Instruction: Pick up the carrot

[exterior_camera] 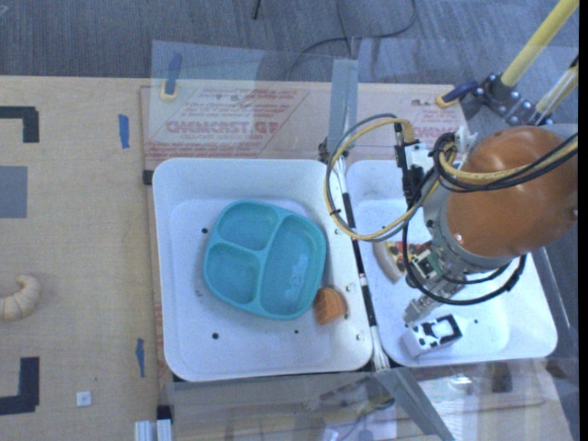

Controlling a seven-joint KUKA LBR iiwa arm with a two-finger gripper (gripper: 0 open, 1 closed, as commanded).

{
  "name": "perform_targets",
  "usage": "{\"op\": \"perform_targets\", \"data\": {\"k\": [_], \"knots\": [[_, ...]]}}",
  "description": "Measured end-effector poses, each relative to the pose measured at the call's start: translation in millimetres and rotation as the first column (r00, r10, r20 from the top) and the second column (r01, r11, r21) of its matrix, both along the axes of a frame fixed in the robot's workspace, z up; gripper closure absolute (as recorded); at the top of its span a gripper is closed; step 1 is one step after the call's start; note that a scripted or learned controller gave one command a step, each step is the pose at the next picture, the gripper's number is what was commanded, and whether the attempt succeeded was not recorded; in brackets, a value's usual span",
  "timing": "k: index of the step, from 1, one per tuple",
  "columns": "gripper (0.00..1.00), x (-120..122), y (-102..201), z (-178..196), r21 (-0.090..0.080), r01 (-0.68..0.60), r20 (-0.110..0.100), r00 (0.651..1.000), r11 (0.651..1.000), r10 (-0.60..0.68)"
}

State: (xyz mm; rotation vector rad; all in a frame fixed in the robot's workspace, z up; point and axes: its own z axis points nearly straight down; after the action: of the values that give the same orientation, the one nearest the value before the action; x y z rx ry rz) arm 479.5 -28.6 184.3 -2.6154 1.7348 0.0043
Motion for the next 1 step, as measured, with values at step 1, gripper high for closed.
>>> {"op": "perform_targets", "data": {"k": [1], "knots": [[1.0, 6.7, -41.2, 4.5, 0.001, 0.167, 0.001, 0.986, 0.986, -0.167]]}}
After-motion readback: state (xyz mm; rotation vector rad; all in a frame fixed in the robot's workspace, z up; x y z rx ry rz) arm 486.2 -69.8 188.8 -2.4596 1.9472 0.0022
